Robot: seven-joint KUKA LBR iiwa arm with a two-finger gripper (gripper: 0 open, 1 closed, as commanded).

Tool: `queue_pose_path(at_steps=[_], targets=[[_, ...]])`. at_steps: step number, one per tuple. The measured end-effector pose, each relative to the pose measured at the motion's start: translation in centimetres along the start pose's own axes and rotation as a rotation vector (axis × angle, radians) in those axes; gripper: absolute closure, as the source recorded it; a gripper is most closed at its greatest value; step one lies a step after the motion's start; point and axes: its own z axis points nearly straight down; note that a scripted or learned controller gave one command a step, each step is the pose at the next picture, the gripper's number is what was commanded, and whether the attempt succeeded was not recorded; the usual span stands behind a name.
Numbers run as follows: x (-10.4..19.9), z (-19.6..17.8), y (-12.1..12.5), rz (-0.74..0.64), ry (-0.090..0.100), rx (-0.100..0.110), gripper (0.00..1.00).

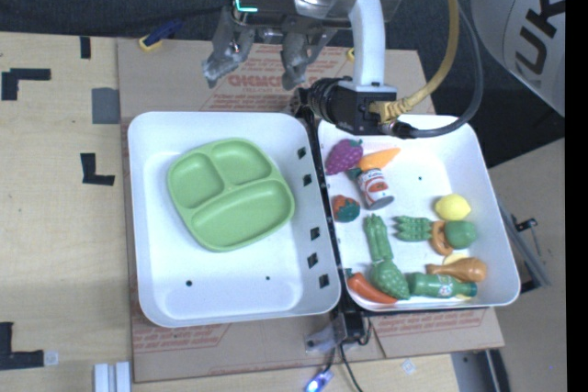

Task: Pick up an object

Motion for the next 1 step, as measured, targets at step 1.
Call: queue_pose_path(at_steps=[1], targets=[[-0.35,6.62,9.89,0.009,-0.002,0.003,0.0]])
